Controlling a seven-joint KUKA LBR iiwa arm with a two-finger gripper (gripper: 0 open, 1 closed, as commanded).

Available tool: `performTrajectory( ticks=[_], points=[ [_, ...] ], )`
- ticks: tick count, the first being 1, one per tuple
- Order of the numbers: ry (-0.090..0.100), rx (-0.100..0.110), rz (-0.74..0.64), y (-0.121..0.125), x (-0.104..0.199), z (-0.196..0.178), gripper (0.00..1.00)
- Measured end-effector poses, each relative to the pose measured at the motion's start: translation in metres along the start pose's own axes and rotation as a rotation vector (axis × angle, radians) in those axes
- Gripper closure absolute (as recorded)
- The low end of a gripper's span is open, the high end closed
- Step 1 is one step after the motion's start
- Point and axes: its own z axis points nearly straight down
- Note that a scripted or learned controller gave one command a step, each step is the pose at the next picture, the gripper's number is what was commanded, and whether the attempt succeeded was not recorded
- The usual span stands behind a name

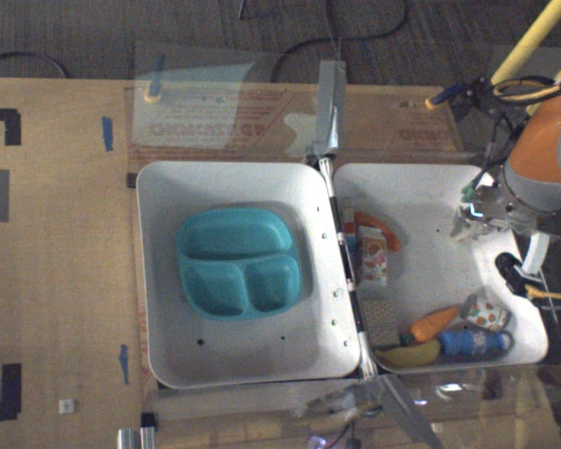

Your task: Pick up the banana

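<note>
The banana [412,354] is yellow and lies flat in the front corner of the right bin [421,190], close to the divider between the bins. An orange carrot [435,323] lies just behind it, and a blue bottle [473,342] lies to its right. My gripper [474,219] hangs over the right side of that bin, well behind the banana and to its right, with nothing seen in it. The grey and orange wrist rises above it at the view's right edge.
The left bin [168,279] holds a teal divided plate [239,262]. In the right bin, a small carton [373,256] and an orange piece [378,228] lie by the divider, and a white cup with red spots [487,314] stands near the bottle.
</note>
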Motion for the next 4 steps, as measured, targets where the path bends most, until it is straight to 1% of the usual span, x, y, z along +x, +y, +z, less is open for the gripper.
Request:
performTrajectory(
  ticks=[1, 2, 3, 4],
  points=[
    [0.001, 0.003, -0.123, 0.060, 0.012, 0.001, 1.00],
    [0.002, 0.004, -0.235, -0.001, 0.000, -0.065, 1.00],
    [0.003, 0.006, -0.219, -0.020, 0.009, -0.027, 1.00],
    [0.002, -0.003, -0.233, 0.033, 0.107, -0.001, 1.00]
  ],
)
